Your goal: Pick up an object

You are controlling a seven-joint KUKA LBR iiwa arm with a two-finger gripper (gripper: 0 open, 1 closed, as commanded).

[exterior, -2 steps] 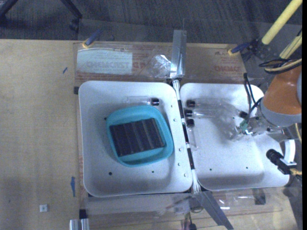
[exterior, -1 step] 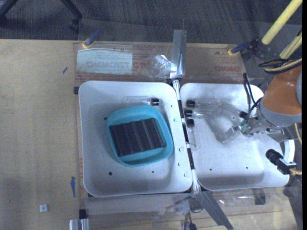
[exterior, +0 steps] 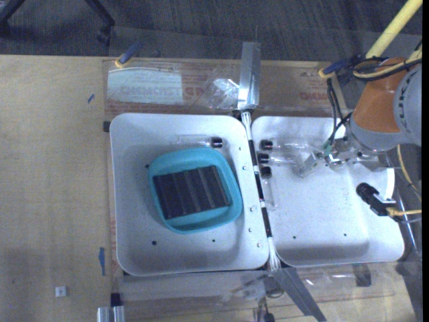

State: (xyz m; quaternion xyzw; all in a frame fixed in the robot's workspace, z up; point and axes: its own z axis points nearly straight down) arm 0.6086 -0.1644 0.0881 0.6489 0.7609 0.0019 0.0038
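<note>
A big round grey arm point(exterior: 410, 106) is seen, with a wide orange band point(exterior: 375, 109) wrapped around it. Black, blue and yellow cables point(exterior: 348, 69) are looped near the band. At the end, a small grey metal gripper point(exterior: 310, 164) is fixed, with green and black wires beside it.

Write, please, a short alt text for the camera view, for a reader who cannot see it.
A turquoise tray with a dark ribbed insert lies in the left white bin. The grey arm's gripper hangs over the right white bin, near its upper edge.
</note>
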